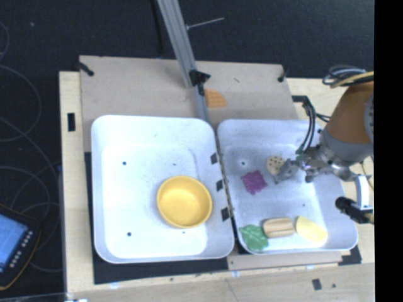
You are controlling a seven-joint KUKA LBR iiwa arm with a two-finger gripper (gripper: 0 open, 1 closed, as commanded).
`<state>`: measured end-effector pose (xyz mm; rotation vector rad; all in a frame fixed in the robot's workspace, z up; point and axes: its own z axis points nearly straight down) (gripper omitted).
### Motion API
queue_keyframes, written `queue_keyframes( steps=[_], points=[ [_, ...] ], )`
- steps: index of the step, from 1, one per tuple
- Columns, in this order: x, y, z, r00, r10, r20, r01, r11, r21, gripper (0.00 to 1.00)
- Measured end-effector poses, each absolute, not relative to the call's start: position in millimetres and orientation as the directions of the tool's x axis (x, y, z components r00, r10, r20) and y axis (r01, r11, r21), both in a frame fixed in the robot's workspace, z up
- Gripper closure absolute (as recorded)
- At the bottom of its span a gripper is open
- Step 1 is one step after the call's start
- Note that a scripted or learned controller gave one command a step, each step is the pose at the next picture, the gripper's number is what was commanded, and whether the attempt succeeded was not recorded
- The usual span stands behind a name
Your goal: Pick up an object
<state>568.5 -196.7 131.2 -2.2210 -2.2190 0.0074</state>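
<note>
My gripper [293, 170] hangs over the right bin [327, 137], near its middle right, with its two dark fingers apart and nothing between them. Just left of one fingertip lies a small tan dotted piece [274, 163]. A purple toy [254, 182] lies further left on the bin floor. Along the bin's front edge sit a green leafy toy [253, 236], a tan bread-like roll [278, 226] and a yellow lemon-like object [311, 229]. A yellow bowl [184, 201] stands in the left bin [126, 150].
A grey slanted pole [179, 43] rises from behind the bins to the top of the view. An orange tag [214, 99] lies on the brown board behind them. Cables run by the arm at right.
</note>
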Motion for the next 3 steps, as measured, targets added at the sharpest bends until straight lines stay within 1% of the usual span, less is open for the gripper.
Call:
queue_keyframes(
  steps=[1, 2, 3],
  points=[
    [568.2, -198, 100, 0.003, 1.000, -0.003, 1.000, -0.003, -0.001, 0.00],
    [569.9, -199, 112, 0.007, 1.000, -0.003, 1.000, -0.007, 0.006, 1.00],
    [570.6, -190, 164, -0.004, 1.000, -0.001, 1.000, 0.004, 0.007, 1.00]
  ],
)
